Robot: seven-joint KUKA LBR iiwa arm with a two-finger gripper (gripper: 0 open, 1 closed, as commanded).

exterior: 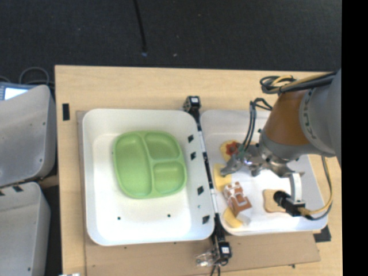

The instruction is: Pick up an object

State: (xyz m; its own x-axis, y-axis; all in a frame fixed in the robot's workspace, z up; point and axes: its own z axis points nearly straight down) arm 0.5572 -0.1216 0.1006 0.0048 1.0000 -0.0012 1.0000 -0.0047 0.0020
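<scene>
Robot lab: arm (299,122), bench (144,88) w/ bins (92,171)

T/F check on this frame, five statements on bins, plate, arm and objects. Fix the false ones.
1. The green divided plate lies in the left bin. True.
2. The plate has two compartments. False: it has three, one large and two smaller.
3. The arm is over the right bin. True.
4. The small brown block sits on the green plate. False: it lies in the right bin, near that bin's left wall.
5. The right bin holds one object only. False: several lie there, among them the brown block, a red and yellow piece and a tan toast-like piece.
</scene>
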